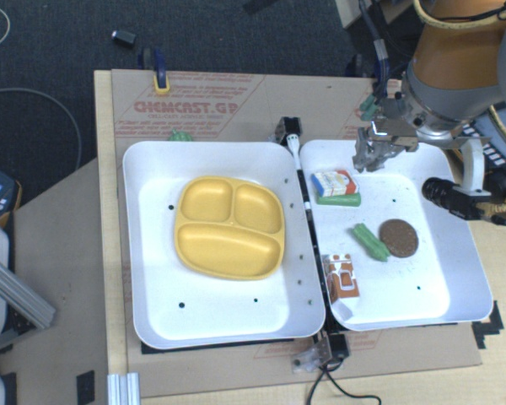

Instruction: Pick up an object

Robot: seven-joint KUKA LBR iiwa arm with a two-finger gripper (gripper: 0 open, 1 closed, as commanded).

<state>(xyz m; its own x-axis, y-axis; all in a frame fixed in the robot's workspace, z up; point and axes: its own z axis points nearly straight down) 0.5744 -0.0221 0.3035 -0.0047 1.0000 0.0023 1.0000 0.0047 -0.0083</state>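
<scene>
Two white bins [152, 310] sat on a brown printed board [194, 99] over dark carpet [51, 40], while the gripper [373, 157] hovered, its grasp impossible to tell.

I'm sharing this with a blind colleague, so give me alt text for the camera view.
A robot arm's gripper hovers over the far edge of the right bin, near a small carton; a green piece, a brown disc and an orange packet also lie there. The left bin holds a yellow divided plate.
</scene>
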